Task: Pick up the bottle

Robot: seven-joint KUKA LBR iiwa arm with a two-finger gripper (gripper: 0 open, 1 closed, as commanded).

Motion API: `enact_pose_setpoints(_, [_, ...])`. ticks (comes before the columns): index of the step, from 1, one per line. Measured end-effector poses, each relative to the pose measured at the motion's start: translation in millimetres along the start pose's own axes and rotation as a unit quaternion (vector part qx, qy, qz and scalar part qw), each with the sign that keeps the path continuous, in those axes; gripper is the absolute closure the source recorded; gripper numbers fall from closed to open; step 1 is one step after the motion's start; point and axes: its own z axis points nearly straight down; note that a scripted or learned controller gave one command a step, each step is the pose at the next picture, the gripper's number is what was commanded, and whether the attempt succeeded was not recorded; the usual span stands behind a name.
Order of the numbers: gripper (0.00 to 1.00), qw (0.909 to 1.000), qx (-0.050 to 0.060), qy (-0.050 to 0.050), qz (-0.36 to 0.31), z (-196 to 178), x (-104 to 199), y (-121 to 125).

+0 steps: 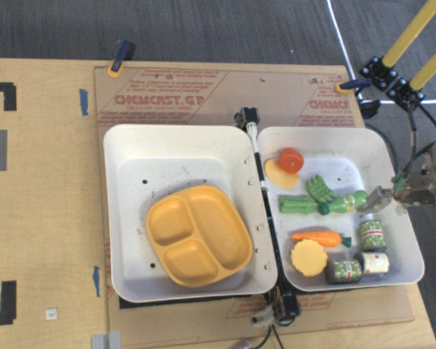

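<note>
gripper (pixel 381 198) sits low at the right edge of the right white bin (pixel 403 267), tip touching the cap end of the green plastic bottle (pixel 343 203). can't tell whether the claw is apart or together. bottle lies on its side mid-bin, just beside a dark green toy vegetable (pixel 320 190) and a long green pod-shaped toy (pixel 298 205). orange toy carrot (pixel 317 236) below it. yellow three-compartment plastic tray (pixel 198 233) in the left white bin (pixel 131 158).
</note>
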Motion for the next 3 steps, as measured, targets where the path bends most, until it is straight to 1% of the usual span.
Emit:
enact_pose_setpoints(1, [0.00,0.9999,0.001,0.000,-0.011,69,33,32])
enact_pose_setpoints(2, [0.00,0.9977,0.000,0.000,0.068,124,72,67])
enact_pose_setpoints(3, [0.00,0.9814,-0.003,-0.001,0.192,127,65,112])
